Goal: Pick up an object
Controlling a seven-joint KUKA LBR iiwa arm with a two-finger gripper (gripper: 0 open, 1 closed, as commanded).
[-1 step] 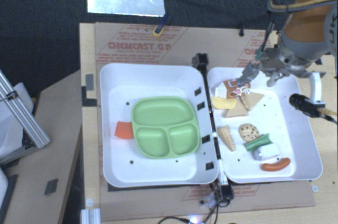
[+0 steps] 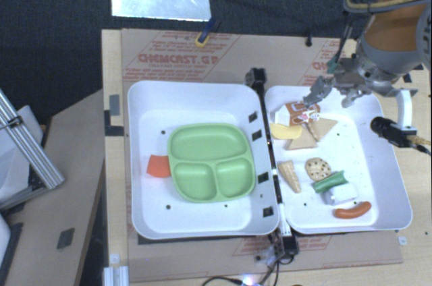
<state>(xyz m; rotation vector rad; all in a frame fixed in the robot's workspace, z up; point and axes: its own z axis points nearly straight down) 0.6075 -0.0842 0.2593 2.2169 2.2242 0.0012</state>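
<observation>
My gripper point(image 2: 334, 94) hangs over the far part of the right bin point(image 2: 385, 163), its fingers spread apart with nothing between them. Just below and left of its left finger point(image 2: 316, 90) lies a brown and white packet point(image 2: 301, 113). Beside the packet are a tan wedge point(image 2: 324, 127) and a yellow slice point(image 2: 286, 131). Nearer the front lie a pale cone point(image 2: 290, 176), a speckled cookie point(image 2: 317, 167), a green piece point(image 2: 331, 180), a white piece point(image 2: 341, 193) and a red sausage point(image 2: 352, 210).
The left bin point(image 2: 145, 116) holds a green divided tray point(image 2: 209, 162) and an orange block point(image 2: 158, 166). A black hinge strip point(image 2: 264, 143) runs between the bins. A black part of the arm point(image 2: 391, 129) juts over the right bin's right rim.
</observation>
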